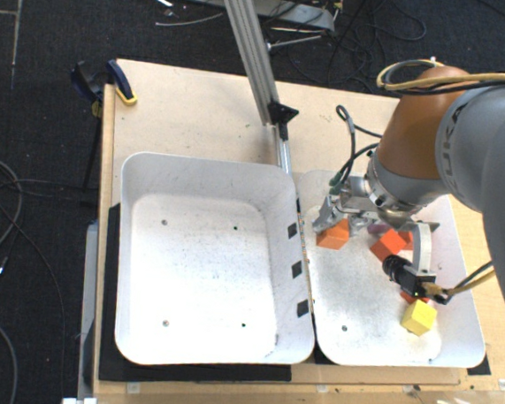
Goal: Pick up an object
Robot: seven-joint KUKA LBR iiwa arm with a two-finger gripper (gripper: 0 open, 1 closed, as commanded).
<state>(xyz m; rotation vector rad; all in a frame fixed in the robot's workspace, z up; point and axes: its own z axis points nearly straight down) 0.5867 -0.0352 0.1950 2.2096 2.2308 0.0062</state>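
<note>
My gripper [333, 219] is low over the back left part of the right bin [355, 340]. An orange block [333, 236] lies right under its tip, touching it or nearly so; whether it is held I cannot tell. Just to the right, partly under the wrist, lies a red-orange block [391, 245]. A yellow block [418, 318] rests nearer the front right of the same bin.
The left bin [147, 187] stands beside the right one, their rims meeting at the middle. A slanted metal pole [253, 55] rises behind the bins. A black and yellow clamp [113, 81] sits at the bench's back left corner.
</note>
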